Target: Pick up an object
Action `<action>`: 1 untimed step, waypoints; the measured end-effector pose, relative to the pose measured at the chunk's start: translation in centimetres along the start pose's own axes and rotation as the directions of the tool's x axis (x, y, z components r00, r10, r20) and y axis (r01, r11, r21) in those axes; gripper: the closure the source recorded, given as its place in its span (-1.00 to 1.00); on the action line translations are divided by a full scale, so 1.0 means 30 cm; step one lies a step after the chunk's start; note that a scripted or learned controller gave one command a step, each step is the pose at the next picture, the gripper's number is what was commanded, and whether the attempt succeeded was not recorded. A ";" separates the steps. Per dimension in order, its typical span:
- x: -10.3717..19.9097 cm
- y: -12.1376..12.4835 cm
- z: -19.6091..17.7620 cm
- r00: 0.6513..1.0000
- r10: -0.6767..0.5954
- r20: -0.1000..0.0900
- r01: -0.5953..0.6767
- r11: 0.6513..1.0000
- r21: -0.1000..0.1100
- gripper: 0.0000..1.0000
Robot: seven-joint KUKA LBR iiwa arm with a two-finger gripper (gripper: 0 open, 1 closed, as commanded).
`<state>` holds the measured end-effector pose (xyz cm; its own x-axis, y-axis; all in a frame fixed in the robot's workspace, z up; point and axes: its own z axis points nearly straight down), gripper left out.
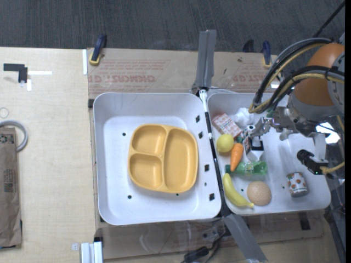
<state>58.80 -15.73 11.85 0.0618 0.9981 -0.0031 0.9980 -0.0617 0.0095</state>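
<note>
Bench setting, overhead view
Pale wooden benchtop [49, 125]; dark grey ribbed carpet floor [137, 10] beyond; brown printed cardboard sheet [148, 73]; blue-and-yellow spring clamp [98, 49] at its corner.

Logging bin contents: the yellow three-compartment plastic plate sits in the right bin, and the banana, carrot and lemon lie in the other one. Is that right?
Not quite. The camera view shows the yellow three-compartment plastic plate in the left white bin, not the right. The yellow banana, orange carrot and yellow lemon do lie in the other one, the right white bin.

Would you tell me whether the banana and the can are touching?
Apart. The camera view shows bare white bin floor and a round bun between the banana and the can.
</note>
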 end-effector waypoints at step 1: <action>0.136 0.022 0.085 0.988 0.155 -0.001 -0.155 0.988 0.009 -1.00</action>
<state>59.73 -11.71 9.30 0.2162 0.9764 -0.0010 0.9764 -0.2162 0.0008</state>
